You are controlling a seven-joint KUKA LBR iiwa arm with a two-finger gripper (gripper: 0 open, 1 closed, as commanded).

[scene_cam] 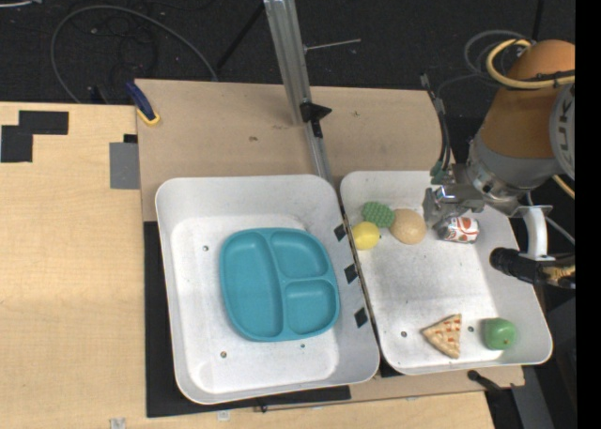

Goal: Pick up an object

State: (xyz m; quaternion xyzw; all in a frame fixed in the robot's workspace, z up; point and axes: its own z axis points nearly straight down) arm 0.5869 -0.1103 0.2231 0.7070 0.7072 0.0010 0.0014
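- Robotics lab, not a home.
- Plywood desk on dark carpet, loose cables behind.
- Aluminium extrusion post bolted upright.
- Two white bins, toy food: pizza slice, green apple.

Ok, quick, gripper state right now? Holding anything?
Gripper: down in the right bin, beside the red and white object; open or shut cannot be told, and no hold is visible.

Legible text: none; red-and-white can beside the gripper is showing markings too blurred to read.
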